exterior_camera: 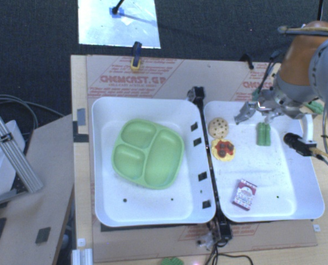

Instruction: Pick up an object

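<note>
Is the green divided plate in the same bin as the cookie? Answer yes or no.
No. The green divided plate lies in the left bin, while the cookie lies in the right bin.

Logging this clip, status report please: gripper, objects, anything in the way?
Gripper above right bin's far end, nothing seen held. Green block just below it; cookie, pizza piece, red box nearby. Nothing blocking.

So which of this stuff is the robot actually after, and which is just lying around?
In play, the loose things in the right bin:
cookie
pizza
green block
red box
gripper

Lying about:
green tray in the left bin
yellow clamp
metal sheet
</note>
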Tool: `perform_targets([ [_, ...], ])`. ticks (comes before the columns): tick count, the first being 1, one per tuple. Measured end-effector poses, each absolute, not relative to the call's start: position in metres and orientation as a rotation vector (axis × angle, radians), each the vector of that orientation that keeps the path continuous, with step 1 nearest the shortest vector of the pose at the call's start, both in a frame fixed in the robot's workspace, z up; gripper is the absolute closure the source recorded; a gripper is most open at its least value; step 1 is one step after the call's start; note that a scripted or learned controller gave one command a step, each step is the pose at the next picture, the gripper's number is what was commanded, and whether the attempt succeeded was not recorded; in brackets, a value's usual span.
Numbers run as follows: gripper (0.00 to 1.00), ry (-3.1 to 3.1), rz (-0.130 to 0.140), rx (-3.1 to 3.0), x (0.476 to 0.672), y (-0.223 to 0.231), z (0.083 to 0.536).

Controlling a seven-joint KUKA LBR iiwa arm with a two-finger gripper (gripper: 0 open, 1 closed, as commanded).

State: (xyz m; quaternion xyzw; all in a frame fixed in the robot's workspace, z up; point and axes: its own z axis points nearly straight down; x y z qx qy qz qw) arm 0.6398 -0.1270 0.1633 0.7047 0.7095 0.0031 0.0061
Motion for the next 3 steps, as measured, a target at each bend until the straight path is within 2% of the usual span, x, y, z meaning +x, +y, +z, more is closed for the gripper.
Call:
perform_targets([
  [1, 0.00, 2.214, 0.004, 2.216, 0.670, -0.210, 0.155],
  [2, 0.00, 2.224, -0.001, 2.220, 0.658, -0.206, 0.081],
  [3, 1.00, 2.224, 0.003, 2.210, 0.660, -0.206, 0.097],
])
